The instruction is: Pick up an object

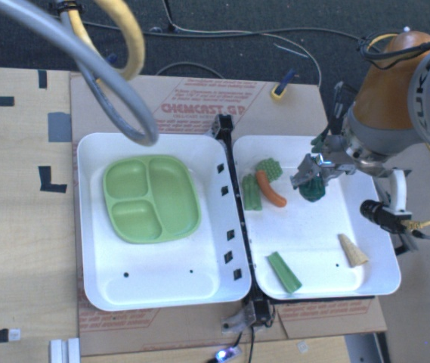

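The arm (396, 89) was grey, with a rounded orange band above the wrist; dark cables ran along its upper side. The gripper (314, 174) was silvery metal; a black cylindrical part jutted beside it.

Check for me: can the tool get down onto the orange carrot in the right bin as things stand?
Probably yes. The carrot lies uncovered just left of the tool, though broccoli and a green piece crowd it, so a clean grasp may be tight.

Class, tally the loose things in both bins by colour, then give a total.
Green: 5 (plate, broccoli, pod, block, dark piece at the gripper)
Orange: 1 (carrot)
Tan: 1 (cone)
Total: 7
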`<action>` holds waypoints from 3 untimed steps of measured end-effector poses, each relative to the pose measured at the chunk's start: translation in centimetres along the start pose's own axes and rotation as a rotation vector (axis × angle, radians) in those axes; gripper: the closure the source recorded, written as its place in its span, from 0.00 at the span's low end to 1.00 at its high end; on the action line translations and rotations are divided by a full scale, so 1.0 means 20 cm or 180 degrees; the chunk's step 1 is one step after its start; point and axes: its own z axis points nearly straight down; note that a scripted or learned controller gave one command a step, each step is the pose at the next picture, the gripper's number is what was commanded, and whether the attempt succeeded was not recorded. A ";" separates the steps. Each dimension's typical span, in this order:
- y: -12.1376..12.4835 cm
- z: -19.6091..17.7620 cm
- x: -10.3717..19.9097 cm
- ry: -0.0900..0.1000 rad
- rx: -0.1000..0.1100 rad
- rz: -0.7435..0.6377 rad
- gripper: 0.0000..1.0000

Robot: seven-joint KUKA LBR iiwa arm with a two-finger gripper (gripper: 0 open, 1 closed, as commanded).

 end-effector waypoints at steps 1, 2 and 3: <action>0.00 -0.07 0.00 0.0002 0.0009 0.0000 1.00; 0.13 -0.03 0.28 0.0004 0.0013 -0.0018 1.00; 0.25 -0.03 0.52 0.0005 0.0011 -0.0017 1.00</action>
